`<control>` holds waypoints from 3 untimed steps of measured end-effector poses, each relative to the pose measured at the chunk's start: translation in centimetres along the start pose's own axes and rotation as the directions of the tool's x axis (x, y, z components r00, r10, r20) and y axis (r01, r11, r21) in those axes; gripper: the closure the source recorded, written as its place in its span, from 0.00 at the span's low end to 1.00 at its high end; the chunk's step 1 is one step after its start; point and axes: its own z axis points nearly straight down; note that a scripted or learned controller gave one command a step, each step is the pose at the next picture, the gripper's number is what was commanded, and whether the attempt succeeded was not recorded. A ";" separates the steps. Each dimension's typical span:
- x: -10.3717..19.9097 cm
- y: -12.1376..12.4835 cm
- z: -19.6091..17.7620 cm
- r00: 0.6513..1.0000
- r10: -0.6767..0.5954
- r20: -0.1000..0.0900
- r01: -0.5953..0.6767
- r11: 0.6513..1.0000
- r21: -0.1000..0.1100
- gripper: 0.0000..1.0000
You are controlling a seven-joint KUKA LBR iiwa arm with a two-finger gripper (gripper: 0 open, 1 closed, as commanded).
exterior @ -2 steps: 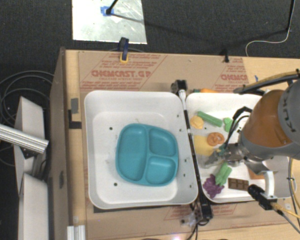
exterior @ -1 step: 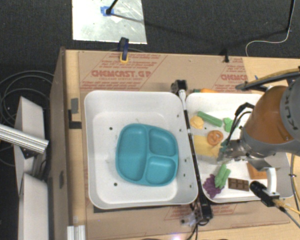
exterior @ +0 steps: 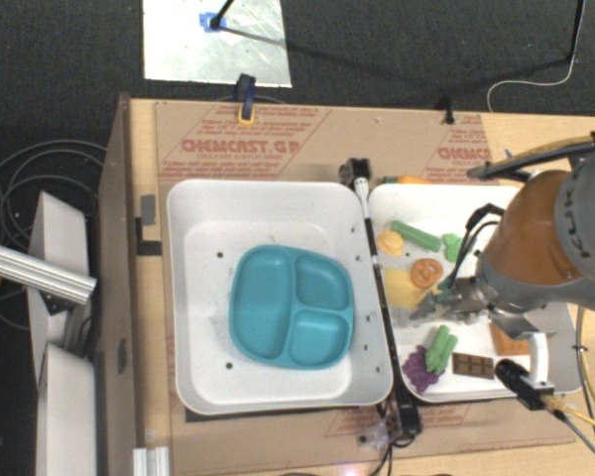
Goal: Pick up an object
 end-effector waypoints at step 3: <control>-2.8 13.2 0.9 1.000 -0.004 0.002 0.004 1.000 -0.005 0.00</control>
